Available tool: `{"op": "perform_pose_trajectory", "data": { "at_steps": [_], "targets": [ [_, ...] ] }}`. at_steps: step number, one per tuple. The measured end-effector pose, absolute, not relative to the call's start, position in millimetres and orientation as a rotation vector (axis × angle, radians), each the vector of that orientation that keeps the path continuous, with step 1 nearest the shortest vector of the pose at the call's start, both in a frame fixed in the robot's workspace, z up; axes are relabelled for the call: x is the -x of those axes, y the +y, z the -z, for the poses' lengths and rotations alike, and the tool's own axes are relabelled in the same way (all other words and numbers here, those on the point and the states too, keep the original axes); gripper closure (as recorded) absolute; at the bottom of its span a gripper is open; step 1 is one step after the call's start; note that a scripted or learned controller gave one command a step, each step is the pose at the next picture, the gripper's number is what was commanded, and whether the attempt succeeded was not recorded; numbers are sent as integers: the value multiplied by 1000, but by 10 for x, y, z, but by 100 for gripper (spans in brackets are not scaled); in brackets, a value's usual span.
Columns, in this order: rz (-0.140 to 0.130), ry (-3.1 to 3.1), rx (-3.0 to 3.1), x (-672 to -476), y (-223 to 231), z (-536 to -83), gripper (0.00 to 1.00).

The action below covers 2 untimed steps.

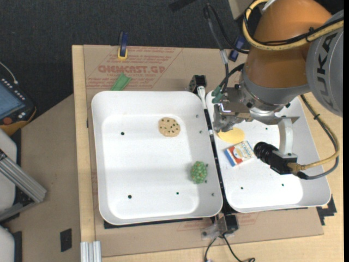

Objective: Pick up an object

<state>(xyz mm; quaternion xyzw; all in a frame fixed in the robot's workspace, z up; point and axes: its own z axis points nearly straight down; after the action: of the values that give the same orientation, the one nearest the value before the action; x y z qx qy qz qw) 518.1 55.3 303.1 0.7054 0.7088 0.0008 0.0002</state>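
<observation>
Two white bins (109, 162), cardboard bench top (142, 64), dark carpet (49, 15)

Bright, even overhead light fills the view; the left bin (109, 146) gleams white, with a soft grey shadow band across its floor toward 5 o'clock. The arm's orange band (289, 15) at 1 o'clock shows a mild sheen, and focus is slightly soft throughout.

camera view: fixed overhead | slanted down on both bins (103, 146) | apparently mid-distance
</observation>
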Motion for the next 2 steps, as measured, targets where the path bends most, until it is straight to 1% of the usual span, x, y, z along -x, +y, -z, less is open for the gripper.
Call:
{"op": "perform_pose_trajectory", "data": {
  "at_steps": [1,2],
  "targets": [
    [-1,2225,-2218,-5318,820,-2884,100],
    [-5,2228,-2214,-5257,1432,-3042,100]
  ]
}}
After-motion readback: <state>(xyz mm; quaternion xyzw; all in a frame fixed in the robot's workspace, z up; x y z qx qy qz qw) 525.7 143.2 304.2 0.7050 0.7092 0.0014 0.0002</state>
